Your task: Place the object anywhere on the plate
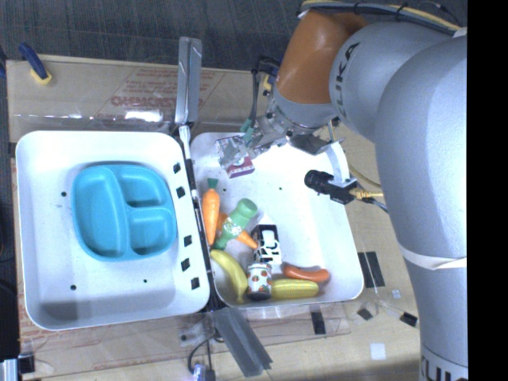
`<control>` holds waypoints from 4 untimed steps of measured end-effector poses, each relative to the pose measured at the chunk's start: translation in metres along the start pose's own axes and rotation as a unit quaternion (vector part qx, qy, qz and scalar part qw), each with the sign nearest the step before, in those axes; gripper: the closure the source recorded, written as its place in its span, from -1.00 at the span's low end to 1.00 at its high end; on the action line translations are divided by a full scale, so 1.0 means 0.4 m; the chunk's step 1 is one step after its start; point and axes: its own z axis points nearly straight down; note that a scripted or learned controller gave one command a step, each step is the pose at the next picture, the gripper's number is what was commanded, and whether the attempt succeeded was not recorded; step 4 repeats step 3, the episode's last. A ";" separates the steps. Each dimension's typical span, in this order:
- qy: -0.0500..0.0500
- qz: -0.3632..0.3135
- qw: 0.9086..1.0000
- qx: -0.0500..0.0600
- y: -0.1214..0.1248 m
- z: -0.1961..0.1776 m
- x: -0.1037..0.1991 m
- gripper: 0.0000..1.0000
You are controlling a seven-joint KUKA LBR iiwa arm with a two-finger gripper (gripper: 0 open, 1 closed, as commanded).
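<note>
**Two bins, one plate, toy food crowding the right bin**

Here, one arm (397, 133) is reaching in from the right, over two white bins sitting side by side. The left bin (40, 236) is holding a single blue plate (123, 210) with three compartments. The right bin (333, 236) is holding the toys: one carrot (210, 213), one green bottle (236, 219), one banana (228, 272), one corn cob (294, 289), one sausage (305, 274), one small can (259, 281) and one black-and-white piece (268, 244). The gripper (238, 153) is hanging over that bin's far left corner; whether it is clenched or released, I cannot tell. The carrot is lying against the bin's left wall, its long axis running near to far.
</note>
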 end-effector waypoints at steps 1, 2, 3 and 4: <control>0.000 -0.094 0.996 0.001 0.006 0.041 0.138 1.00; 0.000 -0.322 0.947 0.001 0.037 0.041 0.303 1.00; 0.000 -0.321 0.947 0.001 0.037 0.041 0.301 -1.00; 0.000 -0.321 0.947 0.001 0.037 0.041 0.301 -1.00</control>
